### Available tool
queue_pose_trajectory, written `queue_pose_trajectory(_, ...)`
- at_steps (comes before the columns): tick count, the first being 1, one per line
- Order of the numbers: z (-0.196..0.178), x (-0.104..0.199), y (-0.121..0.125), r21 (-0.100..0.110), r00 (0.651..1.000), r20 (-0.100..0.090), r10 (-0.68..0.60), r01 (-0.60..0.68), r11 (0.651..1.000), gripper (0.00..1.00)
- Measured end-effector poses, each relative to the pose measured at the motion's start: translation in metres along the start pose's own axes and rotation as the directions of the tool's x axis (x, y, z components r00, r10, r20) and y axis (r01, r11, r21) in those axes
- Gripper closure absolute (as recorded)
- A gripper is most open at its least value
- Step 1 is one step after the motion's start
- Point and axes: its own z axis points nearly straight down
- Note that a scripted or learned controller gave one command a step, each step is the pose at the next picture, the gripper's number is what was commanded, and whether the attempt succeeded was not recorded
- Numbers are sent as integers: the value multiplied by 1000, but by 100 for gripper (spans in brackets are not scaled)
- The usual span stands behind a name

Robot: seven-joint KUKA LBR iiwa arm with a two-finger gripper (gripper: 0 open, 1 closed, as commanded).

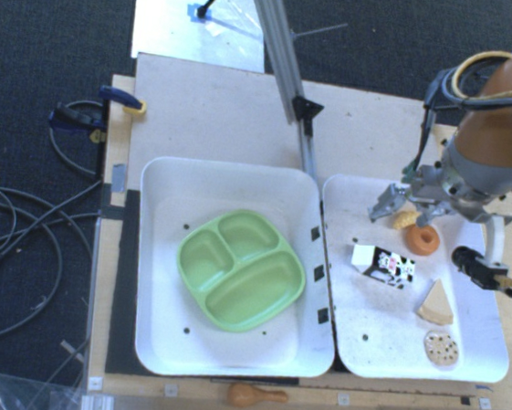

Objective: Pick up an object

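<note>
Cookie (442, 348) nearest in the right bin (495, 365); wedge (437, 305) and black-and-white carton (383, 265) beyond, no writing legible; orange ring (422, 240) farther; gripper (401, 207) above it over a yellowish piece (406, 219), fingers apparently apart, holding nothing; risk judged: crowded items may deflect the closing grasp.

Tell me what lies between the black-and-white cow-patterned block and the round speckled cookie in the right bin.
In the camera view, a tan wedge-shaped slice lies between the cow-patterned block and the speckled cookie.
</note>
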Motion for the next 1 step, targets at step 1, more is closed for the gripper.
queue_pose_trajectory(1, 0, 0, 0, 0, 1000, 0, 2, -2, 1000, 0)
